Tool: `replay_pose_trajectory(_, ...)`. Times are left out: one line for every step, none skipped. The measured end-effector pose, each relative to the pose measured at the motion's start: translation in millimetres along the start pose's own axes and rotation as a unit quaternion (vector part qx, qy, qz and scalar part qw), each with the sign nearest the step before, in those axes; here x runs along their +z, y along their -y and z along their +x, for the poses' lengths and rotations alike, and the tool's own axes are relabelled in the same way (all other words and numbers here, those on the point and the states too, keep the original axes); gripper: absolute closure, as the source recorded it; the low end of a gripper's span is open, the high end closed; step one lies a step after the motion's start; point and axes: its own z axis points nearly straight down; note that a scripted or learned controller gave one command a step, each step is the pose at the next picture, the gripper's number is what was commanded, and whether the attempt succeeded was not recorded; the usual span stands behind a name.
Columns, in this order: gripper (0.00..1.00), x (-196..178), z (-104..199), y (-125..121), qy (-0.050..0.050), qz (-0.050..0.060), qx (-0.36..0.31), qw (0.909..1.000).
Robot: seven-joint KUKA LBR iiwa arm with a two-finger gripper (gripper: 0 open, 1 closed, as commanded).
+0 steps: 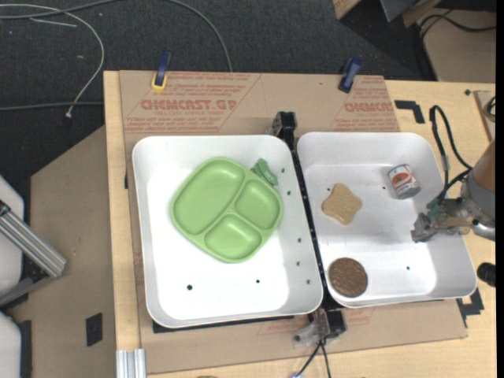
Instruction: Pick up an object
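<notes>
Camera view: gripper at right bin's 3 o'clock; finger state impossible to tell. Nearest target, can, toward 11 o'clock. Best descended on squarely, centred.

Two white bins sit side by side on the tabletop: the left bin and the right bin. The left bin holds one green plate, split into three compartments, and one small green piece touching the plate's far right edge. The right bin holds three things: one can, one toast slice and one brown disc. Two blue clamps grip the tabletop's far edge, one on the left and one on the right.
</notes>
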Motion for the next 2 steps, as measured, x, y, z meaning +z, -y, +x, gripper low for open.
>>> replay_pose_trajectory(1.00, -65, 0, -2, 0.000, -0.001, 0.000, 1.0000)
replay_pose_trajectory(1.00, -85, -1, -3, 0.000, 0.001, 0.000, 1.0000)
